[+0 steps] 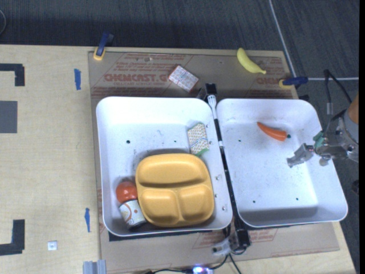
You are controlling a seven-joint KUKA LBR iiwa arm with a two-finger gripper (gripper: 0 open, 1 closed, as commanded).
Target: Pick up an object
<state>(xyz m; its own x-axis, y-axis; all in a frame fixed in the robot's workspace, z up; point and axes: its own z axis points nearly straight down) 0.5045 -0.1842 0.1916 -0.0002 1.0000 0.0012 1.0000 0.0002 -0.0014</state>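
Lettering "CHEMCAST" runs in red across cardboard sheet behind left bin.

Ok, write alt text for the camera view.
A gripper hangs over the right bin, which holds a carrot. The left bin holds a yellow divided tray, a small can and a patterned packet.

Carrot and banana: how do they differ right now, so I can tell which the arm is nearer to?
The carrot is orange and nearly straight; the banana is yellow and curved. The carrot lies inside the right bin, near its far wall; the banana lies outside both bins on the board behind them. The carrot is closer to the gripper than the banana. Both lie flat, untouched.
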